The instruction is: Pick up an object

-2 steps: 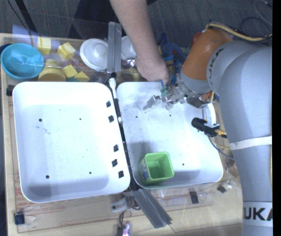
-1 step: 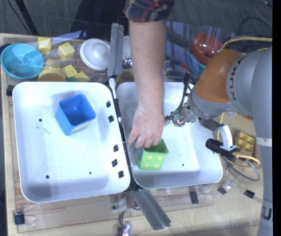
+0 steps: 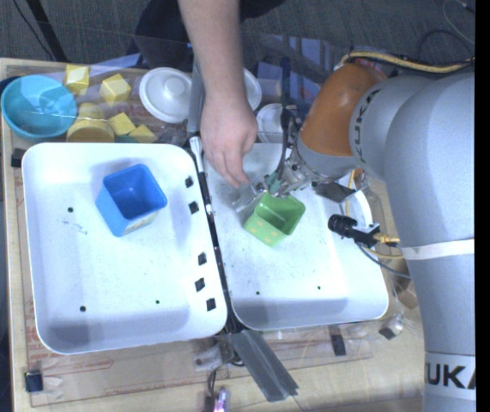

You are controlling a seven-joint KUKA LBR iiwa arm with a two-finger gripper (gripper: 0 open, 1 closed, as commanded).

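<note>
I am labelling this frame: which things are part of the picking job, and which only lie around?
Job:
- green cup, right bin
- blue cup, left bin
- gripper, beside the green cup

Lying about:
- person's hand
- light-blue bowl
- yellow blocks
- white bowl

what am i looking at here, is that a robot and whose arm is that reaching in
Yes. The big grey shape with the orange band is a robot arm, reaching in from the right. The one camera sits above the bench and looks down at a slant.

The bench bears two shallow white trays: the left bin holds a blue cup, and the right bin holds a green cup lying tilted.

The robot's gripper is just above the green cup, but I cannot tell whether it has hold of it. The bare arm from the top belongs to a person, whose hand reaches into the right bin beside the gripper.

Behind the bins sit yellow blocks, a blue bowl and a white bowl.
</note>
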